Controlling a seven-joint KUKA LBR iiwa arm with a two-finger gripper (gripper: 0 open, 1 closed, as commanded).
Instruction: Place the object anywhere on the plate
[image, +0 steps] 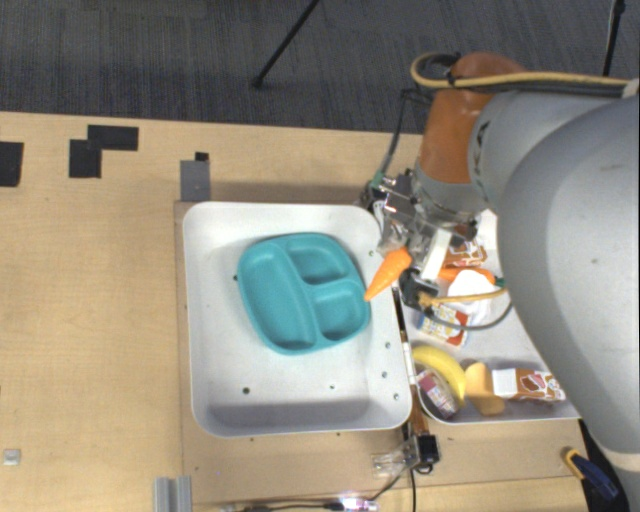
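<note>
So the carrot (386, 274) is the thing here: a small orange toy one, tapered, tilted with its pointy tip down-left and its fat end up against the gripper (405, 252). The claw looks closed around that top end, fingers snug on either side, so it does seem to have hold of it. The carrot hangs over the seam between the two bins, its tip just beside the right edge of the teal plate (301, 292), not on it.

That plate has three compartments and sits in the left bin (290, 400), a bit tilted. The right bin (500, 412) is mostly hidden under the grey arm (560, 210), but a banana (444, 369), a few snack packets (445, 322) and a small carton (525, 383) show in it.
</note>
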